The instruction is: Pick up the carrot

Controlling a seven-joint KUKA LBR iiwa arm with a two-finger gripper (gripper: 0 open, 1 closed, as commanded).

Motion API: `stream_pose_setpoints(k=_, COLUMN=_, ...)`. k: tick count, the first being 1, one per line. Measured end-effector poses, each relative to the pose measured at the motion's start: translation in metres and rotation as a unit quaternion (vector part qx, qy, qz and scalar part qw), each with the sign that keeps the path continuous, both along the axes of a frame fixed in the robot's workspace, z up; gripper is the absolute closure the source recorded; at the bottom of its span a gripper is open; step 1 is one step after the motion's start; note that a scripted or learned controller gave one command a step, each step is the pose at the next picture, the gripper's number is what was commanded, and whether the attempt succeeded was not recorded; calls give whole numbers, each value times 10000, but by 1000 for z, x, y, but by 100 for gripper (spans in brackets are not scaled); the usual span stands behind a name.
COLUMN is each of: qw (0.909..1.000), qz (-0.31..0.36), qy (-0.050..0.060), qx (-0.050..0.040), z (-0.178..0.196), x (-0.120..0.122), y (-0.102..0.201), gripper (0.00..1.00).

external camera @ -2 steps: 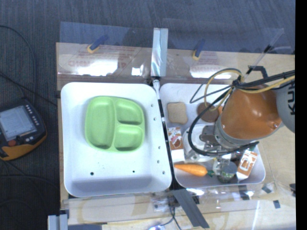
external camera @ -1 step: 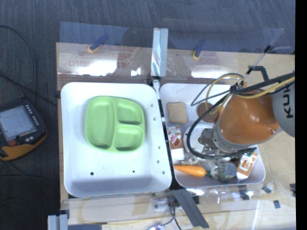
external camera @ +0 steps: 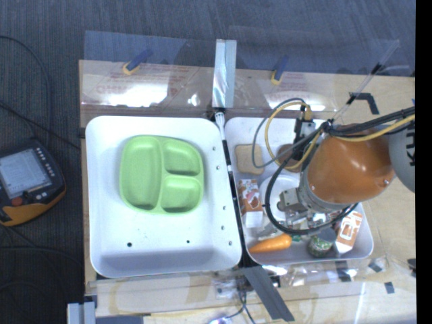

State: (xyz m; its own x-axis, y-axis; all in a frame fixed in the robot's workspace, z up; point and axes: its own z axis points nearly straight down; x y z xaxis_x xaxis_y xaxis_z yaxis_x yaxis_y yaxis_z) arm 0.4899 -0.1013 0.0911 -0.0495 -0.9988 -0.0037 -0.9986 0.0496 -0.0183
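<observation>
You can see the gripper (external camera: pixel 305 216) low over the right bin (external camera: pixel 364 248), hanging under the orange band (external camera: pixel 347 167) of the arm. The wrist and cables hide its tips, so you cannot tell how it is set, and nothing shows in its grasp. The carrot (external camera: pixel 270 244) lies on the bin floor near the front edge, toward the front-left corner, just beside the gripper. A dark round object (external camera: pixel 320 247) sits to the carrot's right. The left bin (external camera: pixel 108 248) carries a green divided plate (external camera: pixel 162 174).
</observation>
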Motion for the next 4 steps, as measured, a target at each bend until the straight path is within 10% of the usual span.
stream_pose_setpoints(k=1, qw=9969, qz=-785, qy=60, qx=19, z=95, x=91, y=38, gripper=0)
stream_pose_setpoints(k=3, qw=9983, qz=-575, qy=7, qx=11, z=0, x=4, y=5, gripper=0)
stream_pose_setpoints(k=4, qw=9947, qz=1027, qy=84, qx=-6, z=30, x=-2, y=6, gripper=0)
